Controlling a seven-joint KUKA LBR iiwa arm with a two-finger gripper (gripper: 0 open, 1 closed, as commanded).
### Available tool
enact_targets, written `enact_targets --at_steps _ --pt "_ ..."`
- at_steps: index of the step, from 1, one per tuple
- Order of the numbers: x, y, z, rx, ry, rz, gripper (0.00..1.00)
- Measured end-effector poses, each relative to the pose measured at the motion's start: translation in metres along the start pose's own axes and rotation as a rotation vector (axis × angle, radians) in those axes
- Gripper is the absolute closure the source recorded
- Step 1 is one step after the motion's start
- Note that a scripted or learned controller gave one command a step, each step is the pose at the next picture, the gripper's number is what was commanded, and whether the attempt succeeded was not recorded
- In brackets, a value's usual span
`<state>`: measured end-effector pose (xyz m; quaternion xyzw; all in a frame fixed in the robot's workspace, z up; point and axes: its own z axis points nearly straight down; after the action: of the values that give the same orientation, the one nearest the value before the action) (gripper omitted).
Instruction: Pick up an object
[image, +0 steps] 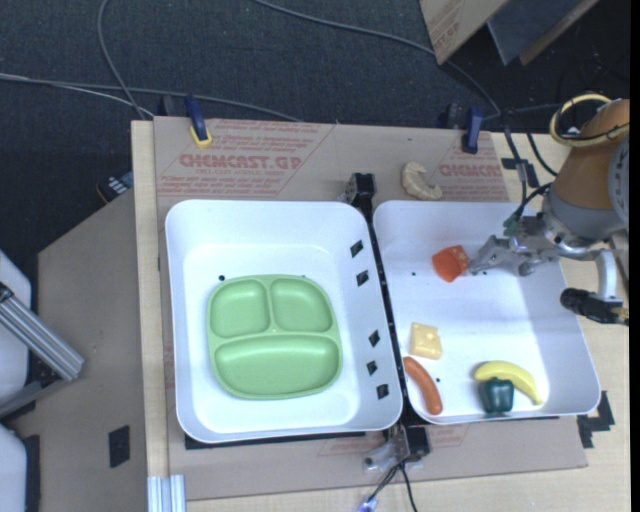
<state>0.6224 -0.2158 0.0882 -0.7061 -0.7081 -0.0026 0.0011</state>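
Orange block (450, 263), the nearest candidate for picking, lies in the right bin (560, 330) toward its far edge, just beside the jaws of the gripper (490, 255). Whether those jaws stand wide or narrow I cannot tell; nothing visibly sits between them. The step in hand looks like the approach, with the grasp not yet made. The next move probably calls for centring over the block, descending and closing squarely, since a glancing touch could push it away. Nearer the bench's front edge, that bin also holds a yellow cheese wedge (426, 341), a red sausage (423, 385), a banana (512, 378) and a green pepper (497, 397). The left bin (190, 300) holds a green divided plate (274, 335).
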Motion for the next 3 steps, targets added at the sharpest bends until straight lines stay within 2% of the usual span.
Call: enact_targets --at_steps 1,3 --pt "0.000 0.000 -0.011 -0.002 -0.004 -0.003 1.00" --pt "-0.002 -0.010 -0.117 -0.004 -0.007 0.001 1.00"
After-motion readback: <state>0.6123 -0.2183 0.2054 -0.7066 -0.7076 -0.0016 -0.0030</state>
